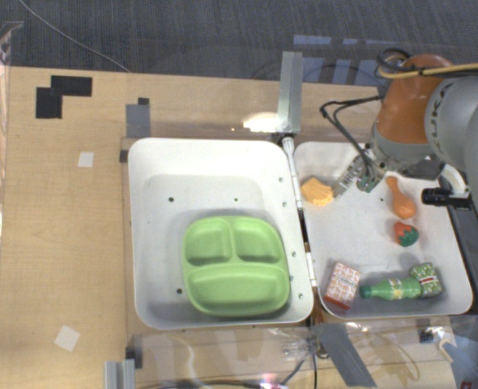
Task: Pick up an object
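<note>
A yellow chunk [317,191] can be seen in the right bin [458,302], near the bin's left wall and toward the far end. It looks like the thing being aimed at, because the gripper [360,177] is hung just beside it, on its right. Nothing is seen held in the gripper. Whether the claw is spread or pressed together cannot be told, since it is small and blurry here.

Other toys are spread around the same bin. An orange carrot-like piece [400,198] is laid near the arm, and a red and green strawberry [406,234] is found just below it. At the near end, a green bottle [394,288] is laid on its side, between a pink box [342,284] and a small green pack [427,279]. These are kept well apart from the yellow chunk, so room is left for a grab.

In the left bin [154,168], a green tray [235,265] with three parts is set flat.
</note>
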`<state>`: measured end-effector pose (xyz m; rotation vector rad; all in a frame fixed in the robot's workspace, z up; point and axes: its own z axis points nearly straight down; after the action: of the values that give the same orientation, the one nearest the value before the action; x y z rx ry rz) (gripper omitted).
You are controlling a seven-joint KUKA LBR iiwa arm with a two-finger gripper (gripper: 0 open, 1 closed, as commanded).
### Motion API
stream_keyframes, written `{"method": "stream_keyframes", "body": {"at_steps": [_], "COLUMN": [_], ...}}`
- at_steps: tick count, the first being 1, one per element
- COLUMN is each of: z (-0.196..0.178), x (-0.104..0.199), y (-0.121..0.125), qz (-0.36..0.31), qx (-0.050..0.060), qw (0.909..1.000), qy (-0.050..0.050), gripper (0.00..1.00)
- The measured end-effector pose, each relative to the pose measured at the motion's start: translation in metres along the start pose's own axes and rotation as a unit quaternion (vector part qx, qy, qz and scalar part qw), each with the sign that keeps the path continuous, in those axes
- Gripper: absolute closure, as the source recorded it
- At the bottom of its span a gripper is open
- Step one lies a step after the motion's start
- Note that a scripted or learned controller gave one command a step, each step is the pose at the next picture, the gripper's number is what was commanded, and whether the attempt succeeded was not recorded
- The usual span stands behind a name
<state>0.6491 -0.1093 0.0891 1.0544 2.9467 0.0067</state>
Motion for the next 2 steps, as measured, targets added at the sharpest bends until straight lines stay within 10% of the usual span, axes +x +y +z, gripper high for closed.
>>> {"method": "stream_keyframes", "body": {"at_steps": [1,2], "z": [-0.102,-0.098], "x": [0.071,0.193], "y": [0.061,0.046], "qz": [0.093,-0.055], "qx": [-0.002,0.001], "qw": [0.9957,0.9985], "qy": [0.000,0.004], "gripper": [1.00,1.00]}}
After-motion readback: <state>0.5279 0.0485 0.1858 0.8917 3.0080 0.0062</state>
